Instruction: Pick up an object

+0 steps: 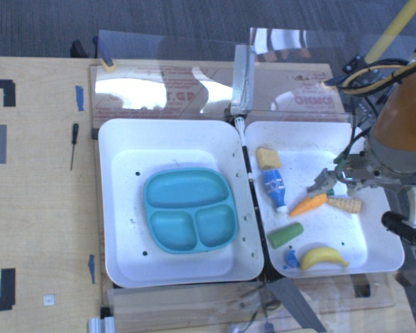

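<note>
Right now I have the gripper (324,182) low inside the right-hand bin (381,255), reaching in from three o'clock, its fingers spread apart with nothing between them. Its tips sit just above the toy carrot (308,205), which lies at a slant near the bin's middle, so I judge the carrot is the thing being lined up for the grab. Touching the carrot's thick end, toward three o'clock, is a small corn cob (344,205), close enough that it may get nudged. Around them I see a blue-and-white tube (275,189) toward nine o'clock, a yellowish block (267,158) at eleven, a green cylinder (285,235) at seven, and a banana (323,257) at six with a small blue piece (292,259) beside it. In the left-hand bin (118,151) a teal divided tray (191,209) rests flat in the centre, well apart from the arm's work.
</note>
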You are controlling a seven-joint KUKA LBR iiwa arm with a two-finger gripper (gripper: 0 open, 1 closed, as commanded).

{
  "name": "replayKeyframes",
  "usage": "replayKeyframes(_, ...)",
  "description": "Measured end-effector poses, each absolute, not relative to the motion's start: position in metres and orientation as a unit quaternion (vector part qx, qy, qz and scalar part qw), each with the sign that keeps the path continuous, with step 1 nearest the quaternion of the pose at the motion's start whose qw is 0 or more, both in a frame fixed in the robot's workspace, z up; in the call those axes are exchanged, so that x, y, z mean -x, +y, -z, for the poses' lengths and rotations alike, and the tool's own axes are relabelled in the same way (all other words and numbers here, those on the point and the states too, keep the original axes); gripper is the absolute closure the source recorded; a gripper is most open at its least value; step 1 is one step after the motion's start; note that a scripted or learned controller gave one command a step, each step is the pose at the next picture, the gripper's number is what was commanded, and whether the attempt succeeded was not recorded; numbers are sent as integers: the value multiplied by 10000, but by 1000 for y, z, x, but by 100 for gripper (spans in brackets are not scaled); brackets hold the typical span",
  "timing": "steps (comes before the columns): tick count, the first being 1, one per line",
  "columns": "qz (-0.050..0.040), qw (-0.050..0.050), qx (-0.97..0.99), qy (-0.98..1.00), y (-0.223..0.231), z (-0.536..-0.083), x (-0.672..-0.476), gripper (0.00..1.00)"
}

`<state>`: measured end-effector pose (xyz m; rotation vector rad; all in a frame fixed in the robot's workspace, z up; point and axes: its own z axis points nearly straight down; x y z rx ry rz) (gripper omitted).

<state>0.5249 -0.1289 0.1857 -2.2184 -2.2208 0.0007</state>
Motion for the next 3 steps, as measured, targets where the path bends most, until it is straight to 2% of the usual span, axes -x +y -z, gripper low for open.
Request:
replayKeyframes(1, 46, -66, 6801, -7331, -146, -101, -537, 0)
replayKeyframes(2, 36, -67, 6813, -7320, -147, -109, -537, 100)
replayKeyframes(3, 48, -36, 6911, -7227, -67, -234, -552, 100)
